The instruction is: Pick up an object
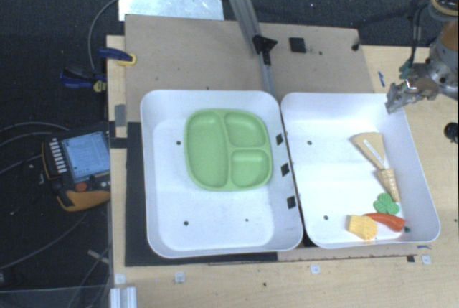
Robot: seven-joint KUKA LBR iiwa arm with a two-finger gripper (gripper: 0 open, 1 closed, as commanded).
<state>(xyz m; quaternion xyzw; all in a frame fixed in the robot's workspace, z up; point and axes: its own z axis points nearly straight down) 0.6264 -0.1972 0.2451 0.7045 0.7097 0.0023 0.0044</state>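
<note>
Gripper (399,99) at 2 o'clock of scene, above upper right corner of right bin (337,120); finger opening cannot be told, nothing seen held. Right bin contents clustered toward 4 o'clock: tan wedge (368,146) uppermost, cone-shaped piece (389,182) just below it, green piece (386,202) below that, orange carrot-like piece (386,220) beside yellow block (362,227) near bottom wall. Left bin (165,220) at centre-left, holds green 3-compartment plate (229,149) in upper half. 2 bins touch side by side.
</note>
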